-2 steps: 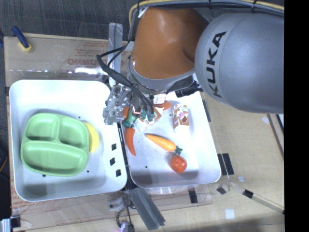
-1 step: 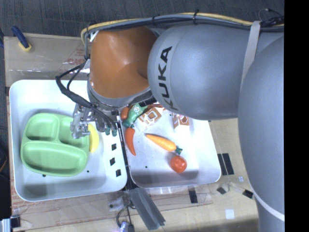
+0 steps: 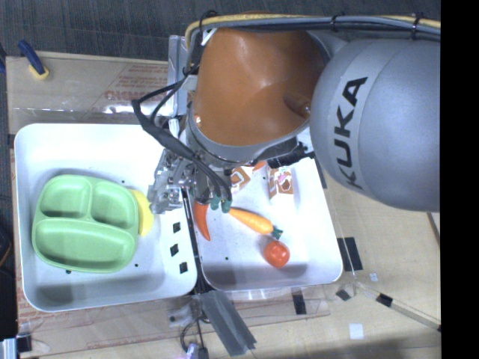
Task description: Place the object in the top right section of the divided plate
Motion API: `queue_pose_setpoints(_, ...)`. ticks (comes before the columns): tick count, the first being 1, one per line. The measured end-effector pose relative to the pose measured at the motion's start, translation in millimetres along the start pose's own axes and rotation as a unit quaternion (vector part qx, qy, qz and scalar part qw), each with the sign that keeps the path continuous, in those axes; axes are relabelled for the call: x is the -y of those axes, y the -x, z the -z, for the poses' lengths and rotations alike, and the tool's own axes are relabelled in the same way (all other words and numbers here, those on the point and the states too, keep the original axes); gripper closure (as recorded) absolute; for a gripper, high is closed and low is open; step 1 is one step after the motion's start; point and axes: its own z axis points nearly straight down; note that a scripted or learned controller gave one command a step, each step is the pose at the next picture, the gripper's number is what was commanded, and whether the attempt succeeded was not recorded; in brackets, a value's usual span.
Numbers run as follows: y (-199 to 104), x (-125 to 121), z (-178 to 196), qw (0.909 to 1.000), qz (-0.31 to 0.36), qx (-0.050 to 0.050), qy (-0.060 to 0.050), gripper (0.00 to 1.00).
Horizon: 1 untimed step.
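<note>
Hand (image 3: 182, 189), grip state unreadable, above bin divider; risk: snagging the wall before reaching green divided plate (image 3: 86, 221).

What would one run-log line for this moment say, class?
end effector: over the divider between bins | plate: green, left bin, nothing in sections | yellow item: beside plate | right bin: two carrots, tomato | step: placing not done

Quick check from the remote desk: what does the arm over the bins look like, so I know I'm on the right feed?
A bulky grey arm marked KUKA in black, with a glossy orange band, black cables looped beside it, and a metallic gripper.
</note>
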Motion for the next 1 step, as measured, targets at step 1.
queue_pose_setpoints(1,-1.6,50.1,50.1,0.9999,0.011,0.001,0.0,1.0)
